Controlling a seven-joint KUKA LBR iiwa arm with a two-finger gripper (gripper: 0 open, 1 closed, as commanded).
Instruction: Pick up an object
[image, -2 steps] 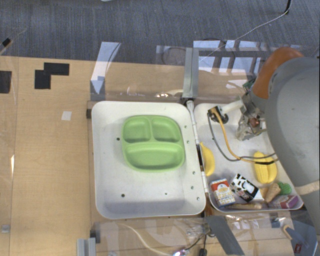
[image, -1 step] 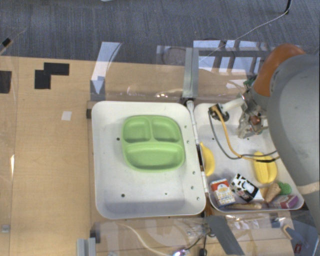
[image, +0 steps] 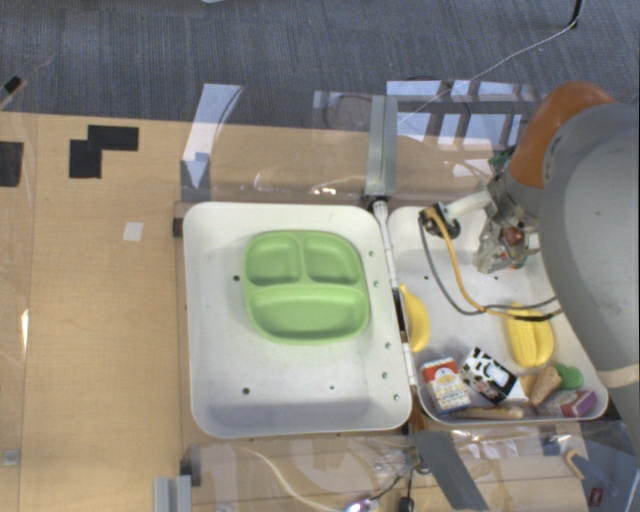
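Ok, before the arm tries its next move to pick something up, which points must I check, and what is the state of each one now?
1. Objects available in the right bin: ok; a banana, a corn cob and a small carton lie there.
2. Claw above that bin: ok.
3. Claw holding something: cannot tell.
4. Yellow cable away from the objects: not ok, it loops beside the banana and reaches the corn cob.
5. Green tray flat in the left bin: ok.
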